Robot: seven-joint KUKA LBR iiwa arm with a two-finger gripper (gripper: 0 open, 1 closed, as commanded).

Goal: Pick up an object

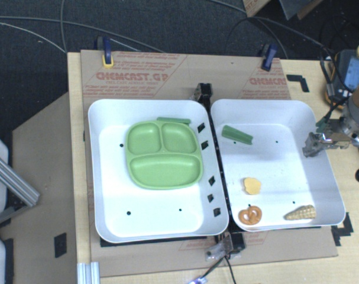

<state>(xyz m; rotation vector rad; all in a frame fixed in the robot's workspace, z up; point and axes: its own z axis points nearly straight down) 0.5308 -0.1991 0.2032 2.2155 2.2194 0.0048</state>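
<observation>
Reading "CHEMCAST GP" in red, a brown protective sheet (167, 76) covers the tabletop (78, 158) under two white bins. Left bin (108, 218) holds a green divided plate (164, 155); right bin (321, 182) a green block (237, 135), corn cob (301, 213), pretzel (250, 215), yellow piece (252, 186). End effector (315, 142) hovers at the right rim, its spread unclear.

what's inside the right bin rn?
Right bin holds four loose items: green block, yellow piece, pretzel, corn cob. None overlap; nothing looks covered.

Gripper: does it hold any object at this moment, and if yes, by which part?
Nothing is held. The gripper is at the right bin's right rim, with nothing between its fingers. The green block, yellow piece, pretzel and corn lie apart from it.
</observation>
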